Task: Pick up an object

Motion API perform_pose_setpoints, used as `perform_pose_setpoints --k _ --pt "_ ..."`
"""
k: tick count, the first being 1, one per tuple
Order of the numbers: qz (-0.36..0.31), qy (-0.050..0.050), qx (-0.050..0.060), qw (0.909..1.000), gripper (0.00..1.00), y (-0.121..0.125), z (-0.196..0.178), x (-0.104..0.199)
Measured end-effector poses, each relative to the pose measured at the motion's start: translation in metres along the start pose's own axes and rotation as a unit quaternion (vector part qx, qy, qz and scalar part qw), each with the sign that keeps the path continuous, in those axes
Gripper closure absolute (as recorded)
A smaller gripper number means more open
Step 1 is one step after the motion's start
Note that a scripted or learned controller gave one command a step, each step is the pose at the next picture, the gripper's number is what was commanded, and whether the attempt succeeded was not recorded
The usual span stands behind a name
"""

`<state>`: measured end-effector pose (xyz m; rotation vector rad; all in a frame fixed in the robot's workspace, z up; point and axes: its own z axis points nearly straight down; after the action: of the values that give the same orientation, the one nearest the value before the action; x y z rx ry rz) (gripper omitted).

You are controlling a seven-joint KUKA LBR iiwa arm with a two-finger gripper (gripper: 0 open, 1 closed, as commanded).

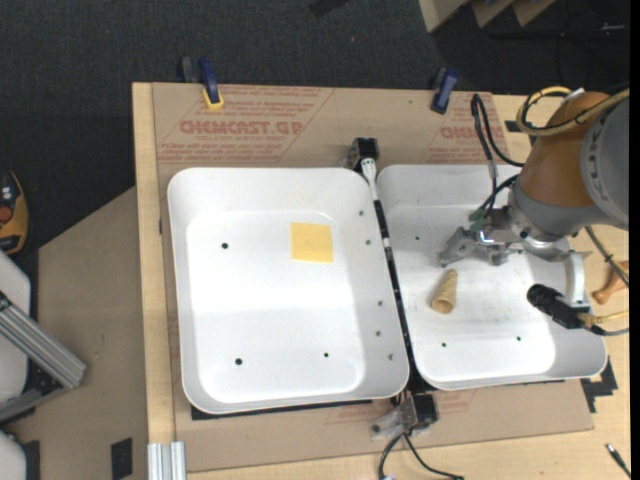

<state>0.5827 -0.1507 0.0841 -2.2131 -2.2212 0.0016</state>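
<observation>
Tan cone point(443, 291) lies loose in right bin point(500, 363), near gripper point(480, 246) at its 7 o'clock, long axis roughly 1-to-7; whether gripper is spread or pressed together, cannot tell.

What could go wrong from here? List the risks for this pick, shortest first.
1. The gripper is up and to the right of the tan cone-shaped piece in the right bin, apart from it. A straight descent would probably close on nothing.
2. The cone lies on its side and tapers, so it may roll or squeeze out when pinched.
3. The yellow square lies flat on the left bin floor and looks hard to get under.
</observation>
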Motion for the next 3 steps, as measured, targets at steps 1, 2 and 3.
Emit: perform_pose_setpoints --k 1,2,3 --pt "0.0 0.0 0.0 1.0 0.0 -0.032 0.0 0.052" --pt "0.001 -0.002 -0.005 1.0 0.0 0.014 -0.001 0.046" --pt "0.001 -0.002 -0.004 1.0 1.0 0.012 -0.011 0.046"
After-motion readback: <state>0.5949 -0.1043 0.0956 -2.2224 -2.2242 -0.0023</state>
